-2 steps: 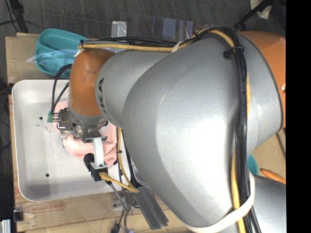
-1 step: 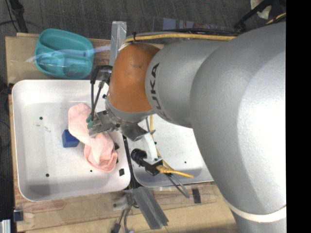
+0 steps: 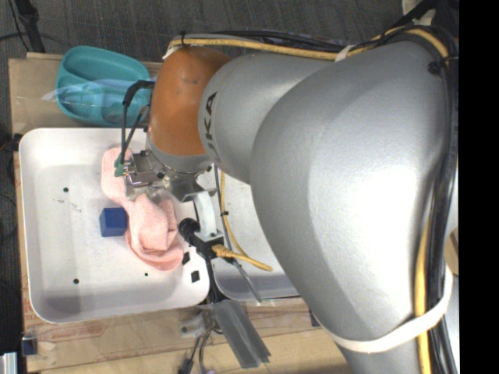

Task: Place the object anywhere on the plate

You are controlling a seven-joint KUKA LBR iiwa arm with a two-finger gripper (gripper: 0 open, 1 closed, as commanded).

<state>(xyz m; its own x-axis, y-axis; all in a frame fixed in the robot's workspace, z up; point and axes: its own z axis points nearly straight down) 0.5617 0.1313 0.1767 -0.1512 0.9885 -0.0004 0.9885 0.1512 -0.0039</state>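
A small blue block (image 3: 113, 222) lies on the floor of the left white bin (image 3: 54, 248), just left of a pink plate (image 3: 153, 231). The block sits beside the plate's left rim, not on it. My gripper (image 3: 143, 179) hangs over the upper part of the plate, up and to the right of the block, and nothing shows in its hold. The arm's orange band and grey wrist cover the plate's far side.
A teal scoop-like object (image 3: 95, 84) rests on the bench beyond the left bin's far edge. The arm's bulk hides most of the right bin (image 3: 261, 287). Cables (image 3: 234, 257) dangle over the wall between the bins. Bare bin floor stretches left of the block.
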